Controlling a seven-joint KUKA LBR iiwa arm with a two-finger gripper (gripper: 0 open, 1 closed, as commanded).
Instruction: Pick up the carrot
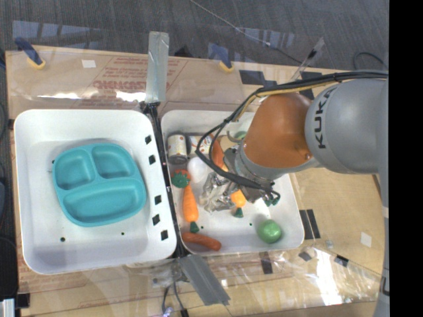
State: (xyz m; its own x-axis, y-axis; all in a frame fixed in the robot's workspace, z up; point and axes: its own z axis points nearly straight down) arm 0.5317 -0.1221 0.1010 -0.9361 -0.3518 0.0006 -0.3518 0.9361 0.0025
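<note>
**A:** In the right bin [291, 207], along its left side, there's the carrot [190, 205] — orange, lying lengthwise, green end towards the near edge, nothing touching it on top.

**B:** And the gripper [221, 193]?

**A:** Just beside it, to the carrot's right, low in the bin. Whether it's spread or pressed together, I cannot tell; it's a metallic blur under the orange wrist.

**B:** So how should it go in?

**A:** I'd say centre over the carrot's middle and close across its narrow width. A reddish sausage-shaped piece [202, 242] and a small red-and-green piece [180, 178] lie near, so drop straight down.

**B:** The rest?

**A:** A green ball [269, 231], a can [176, 146]; the arm hides the bin's middle. The left bin [33, 197] holds a teal tray [99, 183].
</note>
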